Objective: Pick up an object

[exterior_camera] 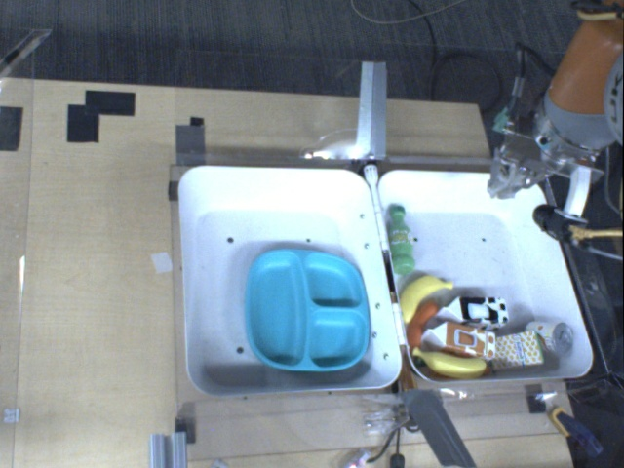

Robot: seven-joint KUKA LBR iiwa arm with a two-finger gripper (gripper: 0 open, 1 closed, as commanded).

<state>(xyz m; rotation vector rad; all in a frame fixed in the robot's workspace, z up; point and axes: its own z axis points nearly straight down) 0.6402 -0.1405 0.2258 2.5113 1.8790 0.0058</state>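
My gripper (507,175) hangs over the far right corner of the right bin (487,232), above bare bin floor and away from every object. Nothing shows in it. A green bottle (398,238) lies along the right bin's left wall. Toward the near side lie a yellow banana (427,292), a second banana (450,364), an orange item (417,330), a black and white toy (485,310), a small orange and white carton (468,339) and a patterned packet (519,349). A blue divided plate (310,310) rests in the left bin (224,213).
A metal post (372,110) stands behind the divider between the bins. A black fitting (552,221) juts over the right bin's right rim. Cables (419,13) lie on the dark floor behind the bench. Black marks (97,113) sit on the bench at the far left.
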